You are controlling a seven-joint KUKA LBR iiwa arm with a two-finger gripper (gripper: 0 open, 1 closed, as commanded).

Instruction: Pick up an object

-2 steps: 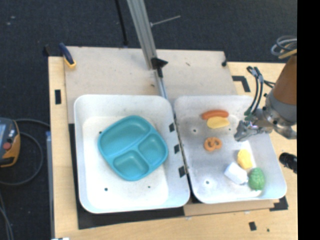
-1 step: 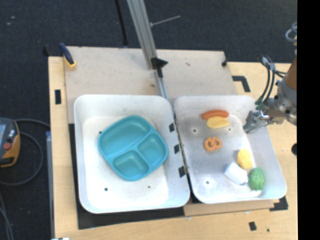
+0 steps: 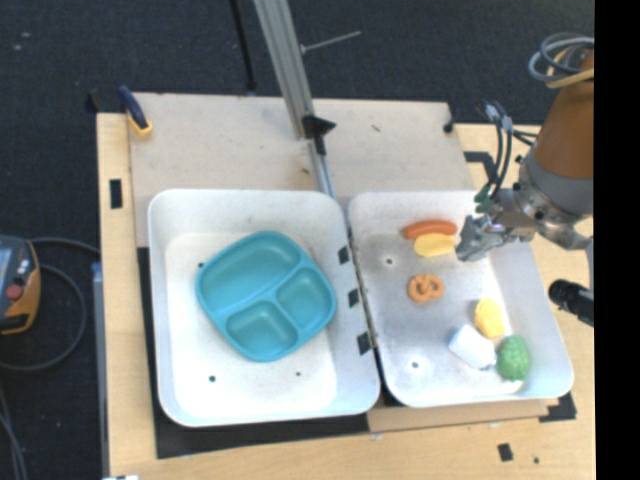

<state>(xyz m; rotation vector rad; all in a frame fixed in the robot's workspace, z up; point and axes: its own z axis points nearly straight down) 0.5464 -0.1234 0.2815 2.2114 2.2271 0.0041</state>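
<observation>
Arm reaches in low, end effector (image 3: 472, 242) beside the hot dog (image 3: 431, 231); its grip state unclear.

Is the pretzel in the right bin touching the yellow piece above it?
Apart. The camera view shows the pretzel lying alone, with a plain strip of white bin floor between it and the yellow piece above.
</observation>
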